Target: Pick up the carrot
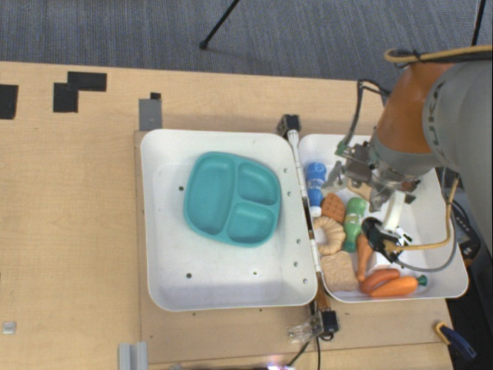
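Where the carrot (pixel 398 287) lies, 1 reddish piece (pixel 380 275) rests against it.

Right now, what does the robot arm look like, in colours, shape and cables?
The arm is thick, rounded and grey, with an orange band above the wrist. The gripper is bare grey metal. A thin yellow cable runs over the arm.

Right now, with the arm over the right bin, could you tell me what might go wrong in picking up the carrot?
The carrot lies pressed against a red-orange piece, so a grasp may catch both or the wrong one. It also sits by the right bin's near wall, which could block a clean grasp.
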{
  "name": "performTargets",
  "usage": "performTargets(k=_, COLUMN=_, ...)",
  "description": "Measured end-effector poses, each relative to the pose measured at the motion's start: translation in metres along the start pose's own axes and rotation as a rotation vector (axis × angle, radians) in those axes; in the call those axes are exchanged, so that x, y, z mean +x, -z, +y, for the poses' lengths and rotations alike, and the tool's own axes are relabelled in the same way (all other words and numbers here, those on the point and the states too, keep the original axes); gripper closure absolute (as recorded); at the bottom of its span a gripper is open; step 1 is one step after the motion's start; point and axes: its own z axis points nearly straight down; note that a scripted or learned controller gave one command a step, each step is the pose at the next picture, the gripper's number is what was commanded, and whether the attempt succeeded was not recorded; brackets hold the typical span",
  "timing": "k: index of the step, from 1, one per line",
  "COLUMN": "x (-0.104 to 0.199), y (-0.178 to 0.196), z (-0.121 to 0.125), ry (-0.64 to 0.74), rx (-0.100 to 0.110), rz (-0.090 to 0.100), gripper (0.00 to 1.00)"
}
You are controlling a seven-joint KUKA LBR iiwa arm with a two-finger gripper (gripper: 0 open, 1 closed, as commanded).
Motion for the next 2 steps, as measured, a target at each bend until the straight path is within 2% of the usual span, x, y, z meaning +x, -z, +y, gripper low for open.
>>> performTargets(k=1, x=-0.013, y=-0.001, z=-0.072, ry=-0.180, rx=0.007, rz=0.001, gripper=0.00)
performTargets(k=2, x=-0.072, y=-0.066, z=-0.048, ry=-0.043, rx=-0.001, rz=0.004, gripper=0.00)
